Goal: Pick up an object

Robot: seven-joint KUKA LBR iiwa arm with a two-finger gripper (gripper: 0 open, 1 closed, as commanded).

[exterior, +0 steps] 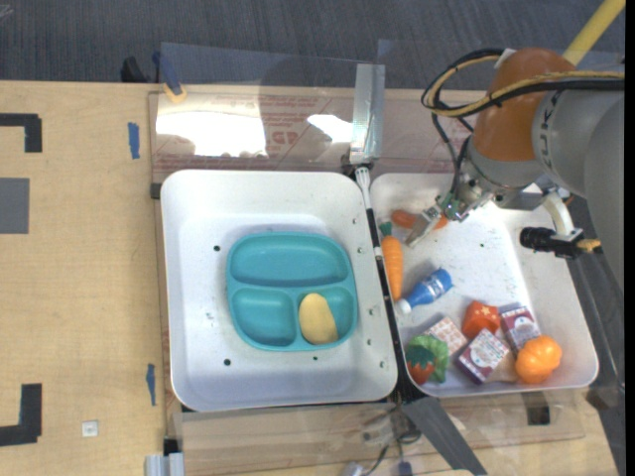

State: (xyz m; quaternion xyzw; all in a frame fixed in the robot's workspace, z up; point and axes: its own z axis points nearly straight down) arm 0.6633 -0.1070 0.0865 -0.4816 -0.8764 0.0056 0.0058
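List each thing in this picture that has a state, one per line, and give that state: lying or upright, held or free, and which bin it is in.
Potato: lying in the teal tray's lower right compartment.
Tray: flat in the left bin.
Carrot: lying free at the right bin's left wall.
Bottle: on its side, free.
Orange: free, right bin's near corner.
Pincer: low over the right bin's far end.

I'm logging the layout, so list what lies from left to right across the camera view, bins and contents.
Left bin → teal divided tray → yellow potato-like piece in the tray → carrot → blue bottle → red tomato-like piece → orange fruit, near the right bin's right wall.
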